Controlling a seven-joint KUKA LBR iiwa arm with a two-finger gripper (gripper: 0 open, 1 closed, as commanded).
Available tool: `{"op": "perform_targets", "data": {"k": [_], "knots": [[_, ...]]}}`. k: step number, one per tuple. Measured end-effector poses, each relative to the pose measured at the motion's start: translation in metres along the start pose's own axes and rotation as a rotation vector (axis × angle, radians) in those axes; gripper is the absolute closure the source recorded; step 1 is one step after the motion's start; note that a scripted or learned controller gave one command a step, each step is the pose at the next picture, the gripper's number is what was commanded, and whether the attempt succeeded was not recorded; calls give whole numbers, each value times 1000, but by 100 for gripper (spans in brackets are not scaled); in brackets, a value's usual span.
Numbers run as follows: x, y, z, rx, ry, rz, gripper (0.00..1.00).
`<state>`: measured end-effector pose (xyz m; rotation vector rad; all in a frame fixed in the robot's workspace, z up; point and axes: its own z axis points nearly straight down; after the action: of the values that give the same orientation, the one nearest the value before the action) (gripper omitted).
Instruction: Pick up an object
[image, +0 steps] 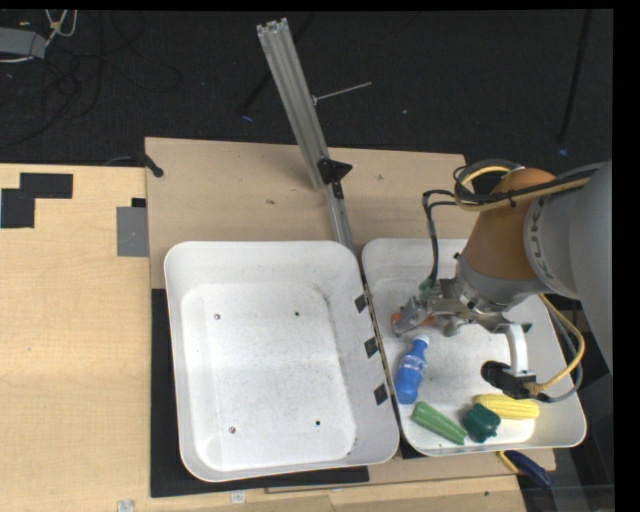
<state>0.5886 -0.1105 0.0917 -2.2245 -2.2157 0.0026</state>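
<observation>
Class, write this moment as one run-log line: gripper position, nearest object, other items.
gripper: low in right bin, near divider | nearest: blue bottle, below it | others: green block, yellow corn

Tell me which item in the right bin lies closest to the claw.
The blue bottle, lying just below the claw by the bin's left wall. The green block, dark green piece and yellow corn sit farther off, near the front edge.

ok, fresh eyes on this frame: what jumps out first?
The grey arm with its orange band reaches in from the right, its gripper low in the right bin. Below it a blue bottle lies near the divider, and a green block, a dark green piece and a yellow corn cob cluster at the near edge.
</observation>
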Motion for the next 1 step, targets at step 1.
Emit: {"op": "perform_targets", "data": {"k": [1], "knots": [[-1, 0, -10, 1, 1, 5, 100]]}}
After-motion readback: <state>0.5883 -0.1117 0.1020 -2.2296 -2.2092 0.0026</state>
